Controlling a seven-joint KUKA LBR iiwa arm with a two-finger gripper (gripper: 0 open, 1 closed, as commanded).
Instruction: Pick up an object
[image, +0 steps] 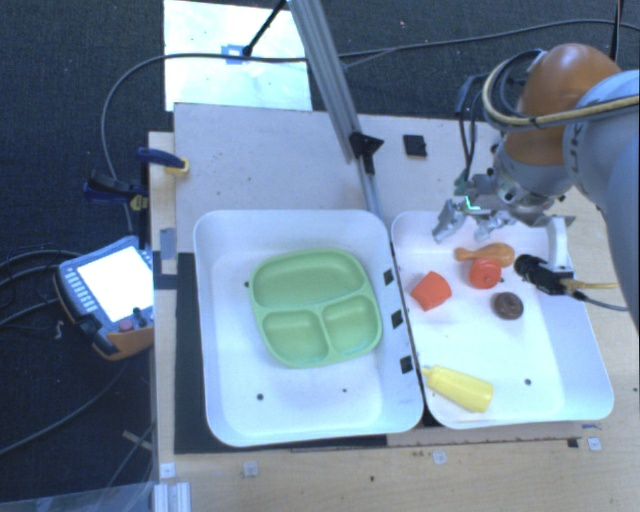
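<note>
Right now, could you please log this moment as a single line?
hand: over right bin's far edge, holding nothing | right bin: orange block, yellow bottle, brown disc | left bin: green tray

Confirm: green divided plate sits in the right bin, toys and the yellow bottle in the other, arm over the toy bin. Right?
Not quite. The green divided plate sits in the left bin, not the right. The rest holds: the camera view shows the toys, such as the orange block, and the yellow bottle in the right bin, with the arm over that bin.
</note>
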